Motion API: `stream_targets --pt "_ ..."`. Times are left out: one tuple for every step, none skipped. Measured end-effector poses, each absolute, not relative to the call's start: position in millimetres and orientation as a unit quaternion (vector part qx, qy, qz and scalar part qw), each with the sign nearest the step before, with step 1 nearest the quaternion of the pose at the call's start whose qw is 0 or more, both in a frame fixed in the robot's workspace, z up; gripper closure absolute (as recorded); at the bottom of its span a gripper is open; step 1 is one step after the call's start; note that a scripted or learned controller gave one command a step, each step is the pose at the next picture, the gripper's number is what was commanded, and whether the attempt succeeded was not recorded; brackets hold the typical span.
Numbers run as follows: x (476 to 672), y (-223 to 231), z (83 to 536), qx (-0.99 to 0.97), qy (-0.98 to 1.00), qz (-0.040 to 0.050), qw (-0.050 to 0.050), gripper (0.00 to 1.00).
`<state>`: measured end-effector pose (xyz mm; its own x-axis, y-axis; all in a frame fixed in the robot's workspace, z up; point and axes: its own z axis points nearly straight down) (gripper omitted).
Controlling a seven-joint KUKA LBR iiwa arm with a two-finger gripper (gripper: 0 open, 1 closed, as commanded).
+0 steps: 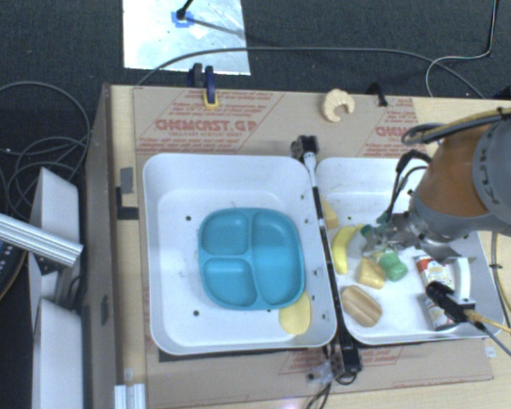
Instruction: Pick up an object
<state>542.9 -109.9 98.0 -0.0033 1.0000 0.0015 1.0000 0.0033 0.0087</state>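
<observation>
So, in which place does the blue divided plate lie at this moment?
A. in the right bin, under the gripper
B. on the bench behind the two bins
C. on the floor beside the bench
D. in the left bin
D: the blue divided plate rests flat on the floor of the left bin, while the gripper works in the right bin among the small food items.

Two white bins [238, 173] sit side by side. The left one holds one blue divided plate [250, 258] and one yellow piece [295, 316] at the plate's lower right. Right of the plate lie one banana [344, 247], one yellow block [371, 273], one green piece [393, 267], one bread roll [361, 305], and perhaps one small bottle [434, 275].
</observation>
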Motion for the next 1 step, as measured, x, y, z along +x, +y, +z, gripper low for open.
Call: stream_targets --pt "542.1 -50.3 242.4 0.705 0.709 0.0040 0.003 1.00"
